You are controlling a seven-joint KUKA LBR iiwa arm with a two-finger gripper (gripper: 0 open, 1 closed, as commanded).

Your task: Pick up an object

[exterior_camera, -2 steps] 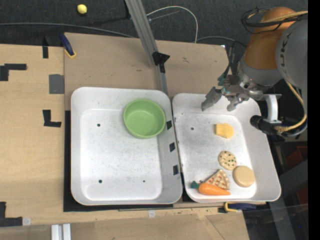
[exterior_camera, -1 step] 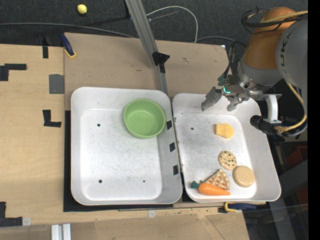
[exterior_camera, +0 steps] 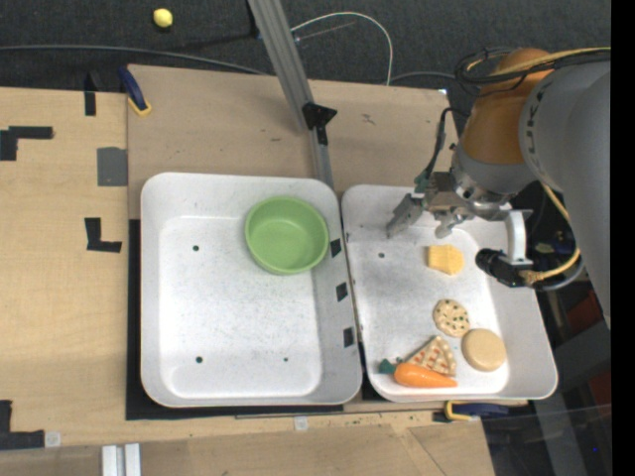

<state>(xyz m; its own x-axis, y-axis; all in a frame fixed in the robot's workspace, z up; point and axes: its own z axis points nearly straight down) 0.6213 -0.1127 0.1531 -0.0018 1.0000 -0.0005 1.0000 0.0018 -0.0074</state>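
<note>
In the right bin (exterior_camera: pixel 389 296) lie a yellow cheese-like block (exterior_camera: pixel 446 259), a spotted cookie (exterior_camera: pixel 451 316), a tan round piece (exterior_camera: pixel 483 349), a pizza slice (exterior_camera: pixel 433 356) and an orange carrot (exterior_camera: pixel 423 375). My gripper (exterior_camera: pixel 424 220) hovers over the bin's far part, just above and left of the yellow block. Its two fingers are spread apart with nothing between them. The left finger (exterior_camera: pixel 401 216) points toward the bin's left wall.
A green bowl (exterior_camera: pixel 287 234) sits in the left bin (exterior_camera: pixel 198 305) near its far right corner. A grey pole (exterior_camera: pixel 288 62) rises slanting behind the bins. Cables loop at the back, and a small yellow ball (exterior_camera: pixel 163 17) lies on the dark floor.
</note>
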